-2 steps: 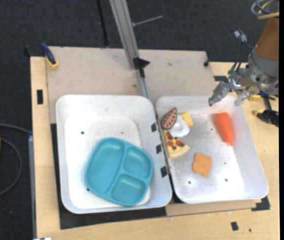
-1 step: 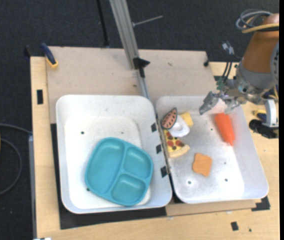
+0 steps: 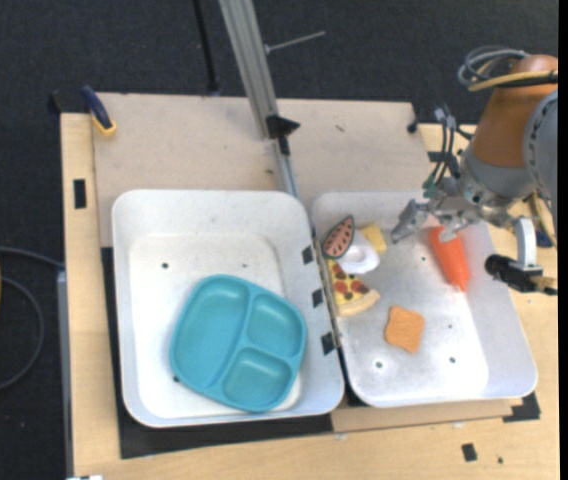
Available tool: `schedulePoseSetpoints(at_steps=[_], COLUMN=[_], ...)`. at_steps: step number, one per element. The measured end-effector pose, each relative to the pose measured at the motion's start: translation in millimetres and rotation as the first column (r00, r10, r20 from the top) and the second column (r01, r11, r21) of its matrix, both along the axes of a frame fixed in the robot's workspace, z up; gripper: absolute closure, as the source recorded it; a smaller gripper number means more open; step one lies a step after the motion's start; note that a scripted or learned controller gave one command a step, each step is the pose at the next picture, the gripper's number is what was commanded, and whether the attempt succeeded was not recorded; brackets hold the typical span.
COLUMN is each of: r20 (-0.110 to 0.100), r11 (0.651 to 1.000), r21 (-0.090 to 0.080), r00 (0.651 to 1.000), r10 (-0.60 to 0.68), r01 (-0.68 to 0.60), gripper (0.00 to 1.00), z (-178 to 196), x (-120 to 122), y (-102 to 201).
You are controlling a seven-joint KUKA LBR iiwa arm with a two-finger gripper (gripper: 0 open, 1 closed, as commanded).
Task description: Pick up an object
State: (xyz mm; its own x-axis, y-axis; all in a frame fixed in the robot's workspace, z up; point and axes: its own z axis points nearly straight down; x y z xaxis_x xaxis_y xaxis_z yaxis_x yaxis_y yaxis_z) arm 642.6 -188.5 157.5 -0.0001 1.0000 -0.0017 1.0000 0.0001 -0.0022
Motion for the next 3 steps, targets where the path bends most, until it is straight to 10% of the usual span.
schedulePoseSetpoints(at_steps=[1, 2, 3], r20=[0.005, 0.016, 0.010], r11=[1.000, 1.000, 1.000], r21=[0.010, 0.002, -0.002], r00=[1.000, 1.000, 1.000], r10=[0.001, 0.003, 0.002], r01=[-0.001, -0.004, -0.002], gripper=[0.00, 1.00, 1.00], z=[-47, -31, 34], x=[3, 5, 7], y=[2, 0, -1])
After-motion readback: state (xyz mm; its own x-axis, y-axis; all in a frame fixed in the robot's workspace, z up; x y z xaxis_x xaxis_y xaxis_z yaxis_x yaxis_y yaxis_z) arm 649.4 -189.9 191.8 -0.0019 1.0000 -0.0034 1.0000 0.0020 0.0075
